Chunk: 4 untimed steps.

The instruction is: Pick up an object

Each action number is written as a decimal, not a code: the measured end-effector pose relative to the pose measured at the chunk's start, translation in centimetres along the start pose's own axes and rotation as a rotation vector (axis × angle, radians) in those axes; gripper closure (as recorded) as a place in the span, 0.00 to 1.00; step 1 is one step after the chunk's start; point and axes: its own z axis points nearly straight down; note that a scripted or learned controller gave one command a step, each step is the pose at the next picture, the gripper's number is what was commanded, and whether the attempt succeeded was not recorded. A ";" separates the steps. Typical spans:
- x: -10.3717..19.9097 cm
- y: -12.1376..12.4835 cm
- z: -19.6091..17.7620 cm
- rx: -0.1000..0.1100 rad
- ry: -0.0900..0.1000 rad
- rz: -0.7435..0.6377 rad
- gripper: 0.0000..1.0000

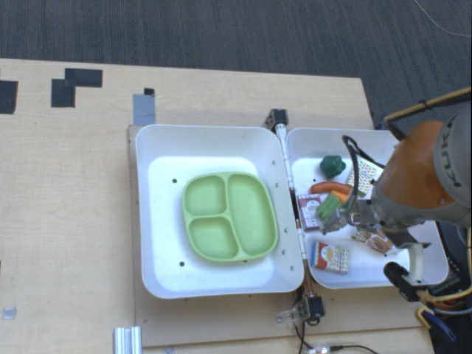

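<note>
The arm runs off the picture's right edge and covers the far side of the right bin, so whatever lies beneath it is hidden. Beside the small box, a reddish packet is perhaps half covered, its print too small to read.

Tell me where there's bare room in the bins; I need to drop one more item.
Bare floor rings the green plate in the left bin, widest near its left wall. The right bin is crowded around the gripper; a strip lies below the small carton.
</note>
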 end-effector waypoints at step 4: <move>0.7 -0.5 1.4 0.025 0.012 -0.002 0.00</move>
